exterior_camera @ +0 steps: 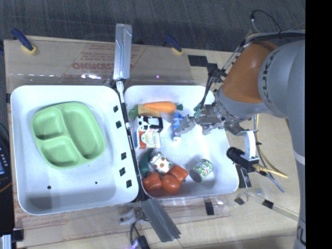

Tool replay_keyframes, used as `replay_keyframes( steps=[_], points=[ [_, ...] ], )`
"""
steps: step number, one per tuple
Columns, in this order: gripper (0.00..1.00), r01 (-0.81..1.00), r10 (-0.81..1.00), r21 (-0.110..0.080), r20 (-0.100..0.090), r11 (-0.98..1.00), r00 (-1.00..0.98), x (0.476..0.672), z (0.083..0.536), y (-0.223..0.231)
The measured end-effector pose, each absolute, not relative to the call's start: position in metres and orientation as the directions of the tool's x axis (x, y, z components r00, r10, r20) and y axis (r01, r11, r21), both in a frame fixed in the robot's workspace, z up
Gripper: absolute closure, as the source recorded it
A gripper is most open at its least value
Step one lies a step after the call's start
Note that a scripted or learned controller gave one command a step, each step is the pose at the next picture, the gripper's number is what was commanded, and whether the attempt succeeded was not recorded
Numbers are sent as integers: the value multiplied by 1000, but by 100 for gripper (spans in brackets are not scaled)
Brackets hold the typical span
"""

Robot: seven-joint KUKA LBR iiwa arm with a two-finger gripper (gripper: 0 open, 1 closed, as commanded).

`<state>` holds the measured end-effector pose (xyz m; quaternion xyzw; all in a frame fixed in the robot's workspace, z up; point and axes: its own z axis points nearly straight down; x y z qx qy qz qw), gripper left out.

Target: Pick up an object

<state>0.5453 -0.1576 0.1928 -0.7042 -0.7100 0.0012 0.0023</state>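
The right bin holds several items. An orange carrot lies at its far side. Below it are a black-and-white carton and a red-and-white carton. A small blue item sits mid-bin. At the near edge are red tomatoes, a patterned can and a green can. My gripper hangs low over the bin's middle, right beside the blue item, with the grey and orange arm behind it to the right. Nothing shows as lifted.
The left bin carries a light green divided plate. A metal divider runs between the bins. Cables and a black fitting hang off the wrist over the right bin's right rim. A dark green item lies by the divider.
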Motion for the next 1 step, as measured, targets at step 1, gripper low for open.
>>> replay_keyframes(
  steps=[1],
  points=[
    [0, 1000, 1000, -1, 0, 24, -24, 586, 103, -122]
  ],
)
